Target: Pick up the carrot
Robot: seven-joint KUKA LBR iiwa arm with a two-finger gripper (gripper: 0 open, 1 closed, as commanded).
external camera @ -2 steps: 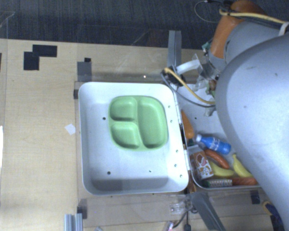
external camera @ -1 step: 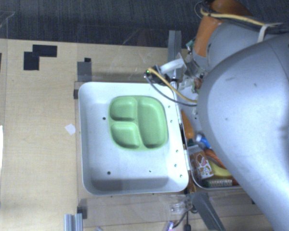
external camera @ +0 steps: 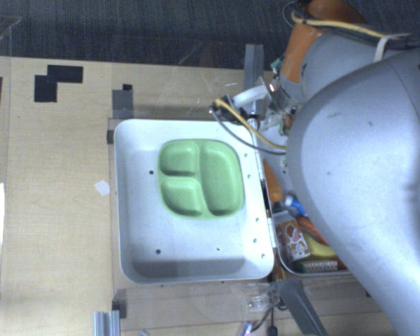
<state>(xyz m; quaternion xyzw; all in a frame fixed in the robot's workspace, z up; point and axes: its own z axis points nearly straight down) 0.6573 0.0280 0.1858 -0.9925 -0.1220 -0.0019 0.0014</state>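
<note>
The big grey arm (external camera: 364,166) reaches in from the right and covers most of the right bin (external camera: 283,254). Its gripper is hidden beneath the arm's body. At the right bin's left wall an orange, elongated shape (external camera: 271,180) pokes out, likely the carrot. Another orange piece (external camera: 309,225) lies lower down beside the arm's edge.
The left bin (external camera: 136,250) holds a green divided plate (external camera: 200,178). In the right bin's near corner lie a printed packet (external camera: 292,240), a yellow item (external camera: 322,251) and a blue-tipped object (external camera: 294,203). Cables (external camera: 241,117) loop near the wrist.
</note>
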